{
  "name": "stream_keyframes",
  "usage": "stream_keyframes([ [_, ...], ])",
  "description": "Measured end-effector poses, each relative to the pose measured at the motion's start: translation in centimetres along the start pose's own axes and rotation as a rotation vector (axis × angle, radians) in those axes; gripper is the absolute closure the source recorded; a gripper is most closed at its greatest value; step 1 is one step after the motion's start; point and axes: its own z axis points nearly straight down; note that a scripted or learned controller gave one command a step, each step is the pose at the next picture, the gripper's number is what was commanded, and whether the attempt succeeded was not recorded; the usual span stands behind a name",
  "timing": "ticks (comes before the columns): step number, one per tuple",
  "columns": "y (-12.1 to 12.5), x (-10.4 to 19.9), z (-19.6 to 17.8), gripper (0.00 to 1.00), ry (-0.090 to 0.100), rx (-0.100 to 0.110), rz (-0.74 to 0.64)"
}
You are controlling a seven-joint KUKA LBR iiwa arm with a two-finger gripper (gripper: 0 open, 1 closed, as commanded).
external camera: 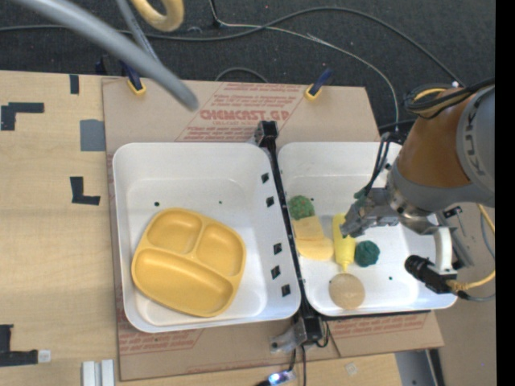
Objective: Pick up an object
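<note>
A wooden bench point(48, 215) carries a sheet of cardboard point(241, 111), on which two shallow white bins stand side by side, with dark floor and loose cables beyond the far edge. The left bin point(129, 175) holds a yellow divided plate point(189, 261). The right bin point(322, 159) holds the candidate objects, grouped near the divider: a green broccoli-like piece point(302, 207), a pale yellow block point(312, 240) just below it, a slim yellow piece point(344, 248) beside the block, a dark green ball point(368, 253) touching or just beside that piece, and a tan round object point(347, 290) nearer the front wall. The arm point(442, 151) reaches in from the right, and the gripper point(354, 219) sits low over the top end of the slim yellow piece; whether it is spread, closed or clamped on anything cannot be told from this view. The likely step is the descent onto a target. To perform it well, centre the tool over a single object, since the slim yellow piece is crowded by the block and the ball. Align the closing direction across the narrow width of the piece, descend fully before closing, and lift straight up to avoid dragging neighbours. The tan round object stands apart and would be a less obstructed alternative.
</note>
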Motion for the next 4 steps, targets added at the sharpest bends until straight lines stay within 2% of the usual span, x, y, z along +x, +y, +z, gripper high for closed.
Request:
stream_keyframes([
  [1,0.1,0.0,-3.6,1.00,0.000,0.001,0.000],
  [2,1.3,6.1,-3.2,1.00,0.003,0.004,-0.006],
  [4,1.8,15.2,-3.1,1.00,0.002,0.006,-0.005],
])
